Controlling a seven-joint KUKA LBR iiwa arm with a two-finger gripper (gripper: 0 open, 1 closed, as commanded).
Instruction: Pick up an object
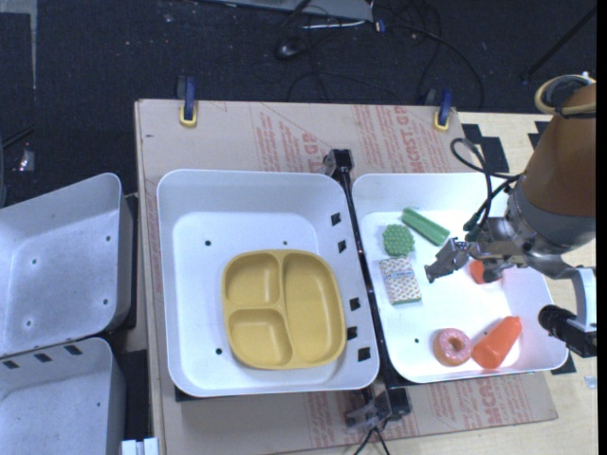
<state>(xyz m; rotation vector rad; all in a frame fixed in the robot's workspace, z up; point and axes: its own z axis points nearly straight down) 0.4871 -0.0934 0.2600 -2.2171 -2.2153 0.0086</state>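
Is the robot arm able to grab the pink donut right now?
Probably yes. The donut lies in the open in the right bin, beside the orange carrot, and the gripper is above the same bin.

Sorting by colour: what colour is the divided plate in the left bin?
Yellow; the divided plate shows clearly in the camera view.

Both white bins (180,282) look like smooth, slightly glossy moulded plastic. The yellow divided tray (283,308) is matt plastic. The tabletop (256,131) is raw printed cardboard or fibreboard, dull and papery. Left of the gripper (446,263), the round green piece (398,241) looks knobbly.
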